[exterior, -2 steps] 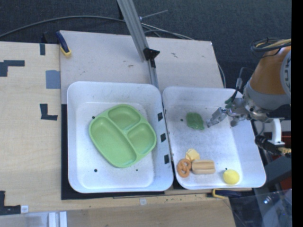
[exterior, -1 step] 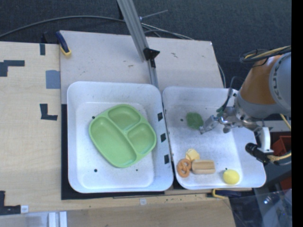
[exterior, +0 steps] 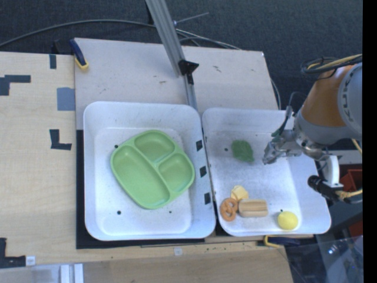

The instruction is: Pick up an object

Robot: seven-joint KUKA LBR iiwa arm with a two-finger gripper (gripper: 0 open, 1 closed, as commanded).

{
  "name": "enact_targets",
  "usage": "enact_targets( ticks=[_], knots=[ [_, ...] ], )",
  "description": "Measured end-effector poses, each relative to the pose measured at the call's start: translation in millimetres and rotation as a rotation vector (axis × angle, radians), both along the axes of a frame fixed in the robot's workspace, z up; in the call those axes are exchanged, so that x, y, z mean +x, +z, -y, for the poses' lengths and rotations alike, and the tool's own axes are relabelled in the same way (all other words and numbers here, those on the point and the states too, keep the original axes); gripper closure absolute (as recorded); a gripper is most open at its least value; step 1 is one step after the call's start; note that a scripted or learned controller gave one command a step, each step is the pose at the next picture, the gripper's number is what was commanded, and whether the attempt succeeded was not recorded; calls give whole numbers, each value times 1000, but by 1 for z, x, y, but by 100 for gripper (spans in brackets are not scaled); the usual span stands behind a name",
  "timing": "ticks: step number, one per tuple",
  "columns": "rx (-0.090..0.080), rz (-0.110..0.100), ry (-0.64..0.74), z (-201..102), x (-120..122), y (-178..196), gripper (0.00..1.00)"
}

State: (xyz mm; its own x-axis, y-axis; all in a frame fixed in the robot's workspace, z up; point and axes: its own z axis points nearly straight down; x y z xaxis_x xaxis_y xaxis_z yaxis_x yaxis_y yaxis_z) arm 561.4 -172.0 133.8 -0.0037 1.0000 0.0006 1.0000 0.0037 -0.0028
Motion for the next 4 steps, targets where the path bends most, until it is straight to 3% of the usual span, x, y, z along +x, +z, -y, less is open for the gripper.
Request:
enact_targets(
  ticks=[2,3,4],
  knots=[
    [-2,7,-1,-15,5,111,100],
    [-1,4,-2,-15,6,127,100],
    [0,1,2,-64,2,115,100]
  ],
)
